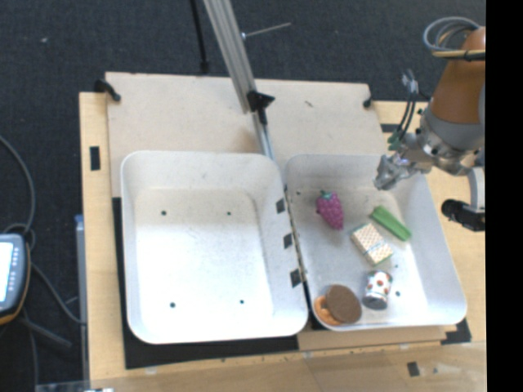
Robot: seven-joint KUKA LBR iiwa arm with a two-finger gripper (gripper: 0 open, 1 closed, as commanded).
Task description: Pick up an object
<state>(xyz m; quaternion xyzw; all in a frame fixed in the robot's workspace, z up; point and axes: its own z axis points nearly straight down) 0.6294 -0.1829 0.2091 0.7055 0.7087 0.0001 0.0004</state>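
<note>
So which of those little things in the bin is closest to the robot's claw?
The green bar, lying just below the gripper; the purple grapes, checkered block and the rest sit farther off.

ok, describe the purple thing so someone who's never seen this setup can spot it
Start at the right-hand bin, the one holding all the small objects. Along its left side, toward the far end, lies a purple grape bunch with a small green stem on top. It sits apart from the green block and checkered block, and it is the only purple, bumpy item.
</note>
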